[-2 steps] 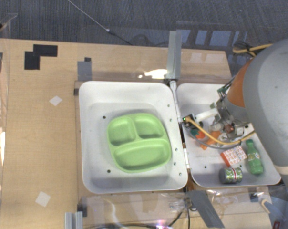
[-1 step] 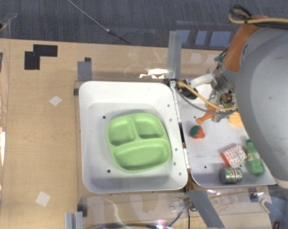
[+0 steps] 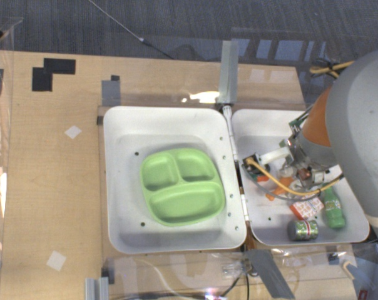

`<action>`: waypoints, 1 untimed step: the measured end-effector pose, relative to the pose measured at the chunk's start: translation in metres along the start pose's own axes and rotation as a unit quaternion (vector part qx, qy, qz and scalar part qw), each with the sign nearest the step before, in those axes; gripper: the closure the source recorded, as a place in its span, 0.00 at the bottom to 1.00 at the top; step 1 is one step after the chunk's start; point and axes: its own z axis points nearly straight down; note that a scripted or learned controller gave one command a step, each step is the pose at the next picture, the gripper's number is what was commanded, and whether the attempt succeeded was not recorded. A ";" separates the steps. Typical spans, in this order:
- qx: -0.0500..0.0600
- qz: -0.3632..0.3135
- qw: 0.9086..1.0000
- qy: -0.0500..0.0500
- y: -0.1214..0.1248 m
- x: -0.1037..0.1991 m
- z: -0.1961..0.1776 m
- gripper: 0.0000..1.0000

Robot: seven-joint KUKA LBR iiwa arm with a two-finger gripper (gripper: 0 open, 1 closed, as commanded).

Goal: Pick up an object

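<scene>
Currently, several small objects lie in the right bin (image 3: 258, 120): a green bottle (image 3: 332, 209) near the right wall, a red and white packet (image 3: 306, 209) just beside it, and a green-banded can (image 3: 303, 230) on its side near the front rim. Labels on all three are too small to read. A small green and orange item (image 3: 258, 171) lies toward the bin's left wall, with a yellow cable (image 3: 278, 181) curving past it. The gripper (image 3: 300, 172) hangs low over the middle of this bin, above the packet. Whether its fingers are apart or together cannot be told; wrist hardware and cables clutter that area. Possibly nothing is held. The left bin (image 3: 114, 174) holds a green divided tray (image 3: 183, 186), lying flat at its centre.
</scene>
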 end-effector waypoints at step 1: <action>0.000 0.001 1.000 0.000 0.037 0.006 -0.026 1.00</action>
